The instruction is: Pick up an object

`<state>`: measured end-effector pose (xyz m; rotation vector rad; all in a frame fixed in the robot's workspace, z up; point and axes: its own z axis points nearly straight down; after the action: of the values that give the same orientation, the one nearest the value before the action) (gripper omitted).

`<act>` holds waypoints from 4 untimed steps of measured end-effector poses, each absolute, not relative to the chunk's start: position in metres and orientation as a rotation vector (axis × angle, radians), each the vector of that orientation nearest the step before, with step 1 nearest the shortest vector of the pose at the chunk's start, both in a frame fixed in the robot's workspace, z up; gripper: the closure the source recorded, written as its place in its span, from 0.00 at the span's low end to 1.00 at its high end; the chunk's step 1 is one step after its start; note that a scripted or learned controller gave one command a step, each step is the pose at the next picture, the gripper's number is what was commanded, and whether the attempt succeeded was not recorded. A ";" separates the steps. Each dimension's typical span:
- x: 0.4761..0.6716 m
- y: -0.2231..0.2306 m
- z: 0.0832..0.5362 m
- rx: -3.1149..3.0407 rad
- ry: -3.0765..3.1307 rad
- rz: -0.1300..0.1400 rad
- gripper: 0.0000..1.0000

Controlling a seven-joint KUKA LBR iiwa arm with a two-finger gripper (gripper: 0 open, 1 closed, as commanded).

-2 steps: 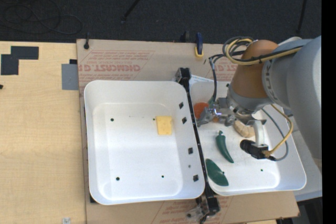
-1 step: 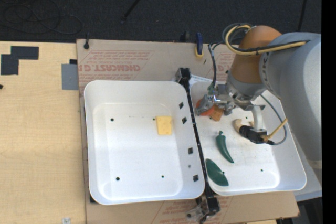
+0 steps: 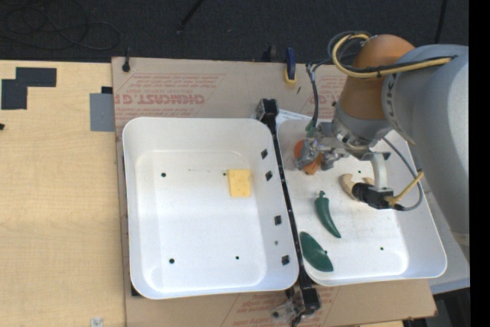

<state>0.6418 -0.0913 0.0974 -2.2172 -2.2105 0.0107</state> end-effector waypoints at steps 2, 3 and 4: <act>0.565 -0.049 0.192 -2.217 -2.215 0.009 1.00; 0.596 -0.005 0.187 -2.217 -2.224 0.002 1.00; 0.646 0.065 0.187 -2.216 -2.228 -0.001 1.00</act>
<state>0.6457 0.0649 0.1873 -2.2157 -2.2279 -0.0015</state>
